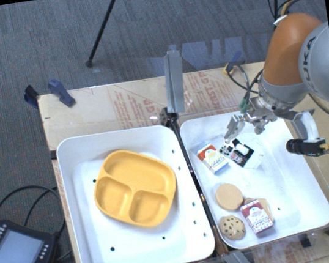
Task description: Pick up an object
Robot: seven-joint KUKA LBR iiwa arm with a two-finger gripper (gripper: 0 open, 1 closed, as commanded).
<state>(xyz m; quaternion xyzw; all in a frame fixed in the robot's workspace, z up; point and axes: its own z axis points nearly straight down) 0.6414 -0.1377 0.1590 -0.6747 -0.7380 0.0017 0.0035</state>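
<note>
Camera view has the pincer (236,145) down in the right bin (299,199), upper middle of it, just beside a small red-and-white carton (212,158); can't tell if it's apart or together; lower down sit a tan disc (229,197), a chocolate chip cookie (232,226) and a red box (256,216); yellow divided plate (135,187) in the left bin (78,172).

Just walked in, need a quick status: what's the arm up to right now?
The KUKA arm reaches in over the right bin, with its gripper low near the far end, close to a small red-and-white carton and a black-and-white item. Nothing shows between its fingers. Nearer the camera lie a tan round disc, a chocolate chip cookie and a red packet. The left bin holds a yellow divided plate.
</note>
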